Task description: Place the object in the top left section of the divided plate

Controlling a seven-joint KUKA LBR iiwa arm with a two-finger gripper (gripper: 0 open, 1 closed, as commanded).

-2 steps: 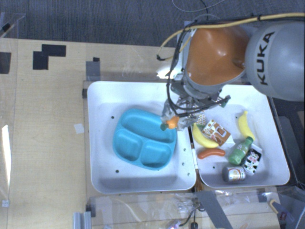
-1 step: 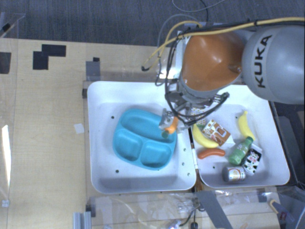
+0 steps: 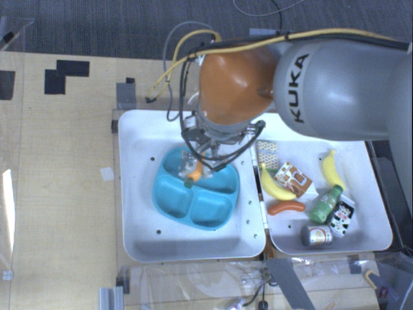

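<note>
Sitting under the pincer (image 3: 193, 168) is a small orange and green object, prob a toy carrot (image 3: 191, 174), low over the upper left section of the blue divided plate (image 3: 193, 199). Can't tell if the carrot is gripped or just lying on the plate, and can't tell if the pincer is clenched or released; the wrist blocks too much. The plate lies in the left white bin (image 3: 142, 218), roughly mid-bin, tilted a bit relative to the bin walls. Above it the arm (image 3: 335, 89) reaches in from the right, grey w/ an orange band (image 3: 235, 86) over the wrist, yellow and black cables (image 3: 187, 50) looping off it.

The right white bin (image 3: 381, 234) holds the other stuff: two bananas, one (image 3: 276, 187) near the left wall and one (image 3: 330, 170) further right; a brown and white box (image 3: 293, 178) btwn them; a red sausage-shaped thing (image 3: 285, 207) just below the left banana; a green bottle (image 3: 325, 203); a metal can (image 3: 317, 236) near the front; a black and white box (image 3: 342, 216) beside the bottle. Both bins rest on the light wooden bench (image 3: 58, 192), which has black marks (image 3: 64, 75) at upper left.
</note>
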